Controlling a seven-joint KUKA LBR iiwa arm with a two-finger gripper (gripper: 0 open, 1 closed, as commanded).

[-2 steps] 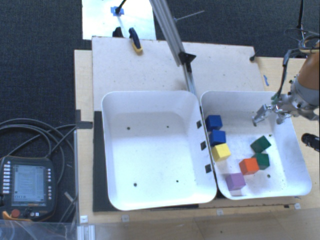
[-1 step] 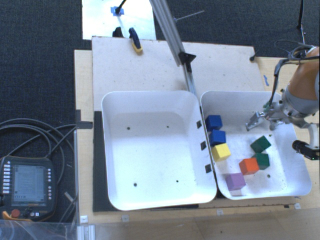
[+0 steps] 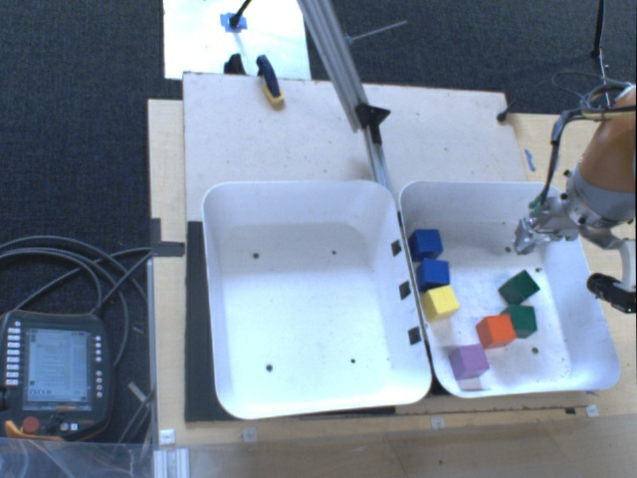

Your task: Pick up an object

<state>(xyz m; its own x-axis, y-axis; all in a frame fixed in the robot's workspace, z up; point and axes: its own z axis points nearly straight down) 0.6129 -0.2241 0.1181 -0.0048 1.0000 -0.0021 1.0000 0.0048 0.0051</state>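
Camera view looks down on the bench [image 3: 328, 127] with two white bins side by side. Left bin [image 3: 299, 207] has nothing but a few dark specks on its floor, right bin [image 3: 587, 366] has all the blocks. Along the right bin's left wall there's a little column: a blue block [image 3: 425, 243] at the top, another blue block [image 3: 433, 273] just below it and pretty much touching, then a yellow block [image 3: 440, 303] right under that. Further toward the front sits a purple block [image 3: 469, 361], and up and to the right of it an orange block [image 3: 495, 331] that's snug against a dark green block [image 3: 522, 320]. A second green block [image 3: 519, 287] sits just above that pair, tilted a bit on the diagonal. The arm [image 3: 607, 172] comes in from the right, with the gripper [image 3: 525, 239] hanging over the upper right part of the right bin, apart from every block, nearest to the tilted green one. Honestly it's too small and blurry to say how its tips are set, and I can't see any block in it. Off the bench on the left there's a teach pendant [image 3: 55, 371] with its cables [image 3: 80, 262] on the dark floor.
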